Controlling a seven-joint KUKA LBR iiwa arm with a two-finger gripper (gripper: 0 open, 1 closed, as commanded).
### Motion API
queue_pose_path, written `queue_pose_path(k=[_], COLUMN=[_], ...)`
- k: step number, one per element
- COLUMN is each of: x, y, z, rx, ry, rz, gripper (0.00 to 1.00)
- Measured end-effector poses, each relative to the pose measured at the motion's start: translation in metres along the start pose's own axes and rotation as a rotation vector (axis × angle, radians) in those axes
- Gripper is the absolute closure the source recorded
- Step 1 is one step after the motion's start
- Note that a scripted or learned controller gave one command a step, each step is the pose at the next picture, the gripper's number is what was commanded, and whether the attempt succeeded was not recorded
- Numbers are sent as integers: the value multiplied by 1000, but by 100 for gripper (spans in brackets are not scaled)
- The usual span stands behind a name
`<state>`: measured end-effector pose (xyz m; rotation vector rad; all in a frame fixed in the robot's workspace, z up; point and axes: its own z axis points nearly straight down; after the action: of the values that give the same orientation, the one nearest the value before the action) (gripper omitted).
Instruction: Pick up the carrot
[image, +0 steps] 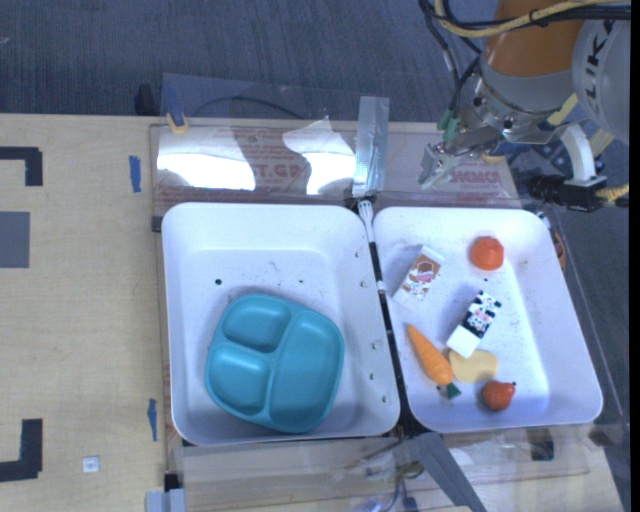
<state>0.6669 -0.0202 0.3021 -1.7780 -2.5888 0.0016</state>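
Approach step, by judgement: nothing gripped yet.

Left bin (190, 300): well to the left of the fingers and nearer the camera, holding 1 teal divided plate (275, 365).

Right bin (575, 385): below the fingers in the view. Down its left side, beside the divider, the carrot (431, 356), lying at a slant with its green end toward the near rim; well apart from the fingers, below and slightly left of them. Just above the carrot, 1 small white carton (420, 275). Right of the carrot, 1 black-and-white cow-print carton (476, 325), with 1 yellow piece (474, 366) touching the carrot's lower end. Farther right, 1 orange ball (487, 253) and 1 red fruit (498, 396).

Gripper (452, 158): hovering beyond the far rim of the right bin, over the bench strip, empty. Fingers: pointed down-left; spread or pressed together, cannot tell.

Next move, as judged: travel toward the near-left part of the right bin, turn to straddle the carrot across its narrow width, descend clear of the yellow piece and the divider wall.
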Motion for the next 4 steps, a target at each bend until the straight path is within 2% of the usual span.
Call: queue_pose_path(k=[1,2,3,4], x=[11,13,43,36], y=[5,5,17,14], z=[-6,-10,-10,4], rx=[-5,-5,-5,-1], ry=[-3,-4,-2,0], rz=[-135,-183,-85,-14], gripper=[100,100,100,100])
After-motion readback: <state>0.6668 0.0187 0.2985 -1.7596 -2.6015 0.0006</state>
